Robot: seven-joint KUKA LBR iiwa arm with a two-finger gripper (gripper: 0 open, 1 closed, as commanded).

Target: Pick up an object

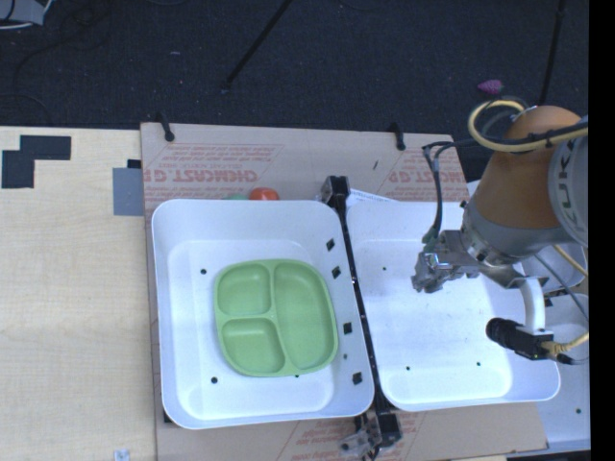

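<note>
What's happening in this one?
The arm reaches in from the right over the right bin, with its gripper low above that bin's floor. Nothing is visible between its fingers, so no pick has happened so far. A green divided tray lies in the left bin, untouched, and a small red object sits just behind that bin's far rim.

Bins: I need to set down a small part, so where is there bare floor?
Right bin: bare floor in front of and left of the gripper. Left bin: the green divided plate crowds its middle, leaving strips along the walls.
</note>
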